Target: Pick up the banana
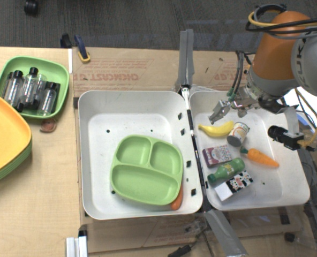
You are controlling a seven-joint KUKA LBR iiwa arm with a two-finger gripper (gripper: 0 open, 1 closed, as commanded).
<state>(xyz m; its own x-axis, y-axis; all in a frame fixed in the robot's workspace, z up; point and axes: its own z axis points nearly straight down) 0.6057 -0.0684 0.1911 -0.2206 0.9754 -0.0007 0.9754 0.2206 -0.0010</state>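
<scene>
The banana [216, 129] is seen in the right bin [287, 194], in its upper left part, lying on its side with the curve opening upward. Its right end is just beside, perhaps touching, a small can [238, 134]. Near it below are placed a purple packet [217, 155], a green bottle [226, 171] and a black-and-white carton [234, 186]; a carrot [261, 158] lies further to the right.

The banana is judged to be light and a little soft, with a smooth skin that can slip between hard fingers. It can be bruised if it is squeezed strongly. The best hold is probably across the thick middle, with the fingers on the two long sides, because the ends are thin and the right end is crowded by the can.

The gripper [229, 107] is seen just above the banana, apart from it. Its fingers [219, 113] appear spread, and nothing is held between them, though the metal parts are small and not clearly separated.

The height of the gripper over the bin floor cannot be judged. An orange thing [176, 202] is mostly hidden under the green divided plate [146, 169] in the left bin [94, 143], and it cannot be named.
</scene>
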